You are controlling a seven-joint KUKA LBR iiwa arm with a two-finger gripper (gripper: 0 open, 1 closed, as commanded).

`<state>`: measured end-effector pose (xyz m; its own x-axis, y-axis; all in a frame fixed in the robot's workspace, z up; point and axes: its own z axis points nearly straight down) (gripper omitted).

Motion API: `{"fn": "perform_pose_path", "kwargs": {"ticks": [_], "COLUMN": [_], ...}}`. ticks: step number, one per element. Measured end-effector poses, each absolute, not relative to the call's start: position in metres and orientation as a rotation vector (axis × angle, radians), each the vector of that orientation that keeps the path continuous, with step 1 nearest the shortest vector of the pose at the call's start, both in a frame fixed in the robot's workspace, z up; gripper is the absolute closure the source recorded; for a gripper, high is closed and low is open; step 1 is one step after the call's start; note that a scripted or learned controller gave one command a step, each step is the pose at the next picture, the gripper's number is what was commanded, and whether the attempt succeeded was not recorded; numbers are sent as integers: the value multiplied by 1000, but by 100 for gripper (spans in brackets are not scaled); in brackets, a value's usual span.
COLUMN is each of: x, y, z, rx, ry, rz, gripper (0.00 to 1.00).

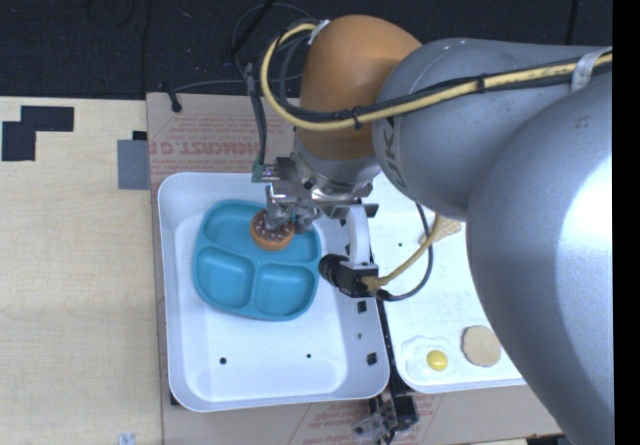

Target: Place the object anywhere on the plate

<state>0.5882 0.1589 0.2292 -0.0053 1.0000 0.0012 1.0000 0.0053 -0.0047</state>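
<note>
Doughnut-like object (270, 231) was seen over the upper right part of the blue plate (240, 278) in the left bin (260, 378). Whether it was gripped by the gripper (283, 215) just above could not be told. A fried egg (433, 358) and a biscuit (481, 345) were seen in the right bin (455, 385).

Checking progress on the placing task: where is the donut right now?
The donut sits at the blue plate's upper right rim in the left bin, directly under the gripper.
</note>
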Motion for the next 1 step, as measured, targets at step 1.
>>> {"fn": "perform_pose_path", "kwargs": {"ticks": [1], "x": [589], "y": [157], "z": [229], "rx": [-2217], "ry": [-2222], "rz": [5], "gripper": [0]}}
